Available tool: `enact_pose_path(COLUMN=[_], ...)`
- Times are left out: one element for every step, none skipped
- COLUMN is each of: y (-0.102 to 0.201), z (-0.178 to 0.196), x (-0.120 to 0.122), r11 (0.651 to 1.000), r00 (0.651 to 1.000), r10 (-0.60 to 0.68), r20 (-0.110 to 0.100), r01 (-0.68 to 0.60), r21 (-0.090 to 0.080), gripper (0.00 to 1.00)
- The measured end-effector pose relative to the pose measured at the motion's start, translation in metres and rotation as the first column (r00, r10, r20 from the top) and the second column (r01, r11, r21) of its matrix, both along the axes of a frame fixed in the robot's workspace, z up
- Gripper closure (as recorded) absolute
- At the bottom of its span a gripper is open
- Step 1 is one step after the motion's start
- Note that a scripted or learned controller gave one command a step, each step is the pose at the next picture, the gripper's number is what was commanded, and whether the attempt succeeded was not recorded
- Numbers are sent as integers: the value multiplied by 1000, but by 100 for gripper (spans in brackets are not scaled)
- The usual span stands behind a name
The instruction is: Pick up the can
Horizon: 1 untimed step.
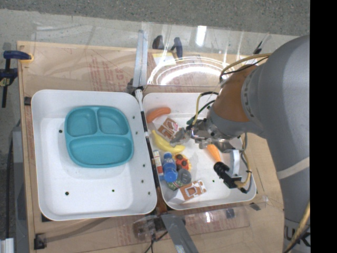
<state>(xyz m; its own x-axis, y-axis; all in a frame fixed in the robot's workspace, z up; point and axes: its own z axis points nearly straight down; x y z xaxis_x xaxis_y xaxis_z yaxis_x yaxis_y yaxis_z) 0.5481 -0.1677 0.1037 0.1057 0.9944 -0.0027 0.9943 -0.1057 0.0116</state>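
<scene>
Camera view: the arm (263,99) is seen reaching into the right bin (239,191) from the right
Jaws (194,133): lowered among the clutter; open or closed cannot be told
Can (184,177): judged to be the dark round item near the bin's front, beside the blue bottle (168,167)
Done: nothing is seen lifted
Left: locating, gripping and raising the can
Left bin (47,194): a teal plate (99,136) is held in it

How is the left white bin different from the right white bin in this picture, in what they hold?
The left bin holds one thing, a teal divided plate; the right bin holds many small things, among them a banana and a carrot. The gripper is over the right bin, not the left bin. Both are shallow and white.
</scene>
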Motion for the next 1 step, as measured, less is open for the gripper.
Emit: enact_pose_path(y=[29], z=[-15], x=[63], r11=[1000], r00=[1000], r10=[-15], r20=[-12], r01=[16], r21=[3], gripper=[0])
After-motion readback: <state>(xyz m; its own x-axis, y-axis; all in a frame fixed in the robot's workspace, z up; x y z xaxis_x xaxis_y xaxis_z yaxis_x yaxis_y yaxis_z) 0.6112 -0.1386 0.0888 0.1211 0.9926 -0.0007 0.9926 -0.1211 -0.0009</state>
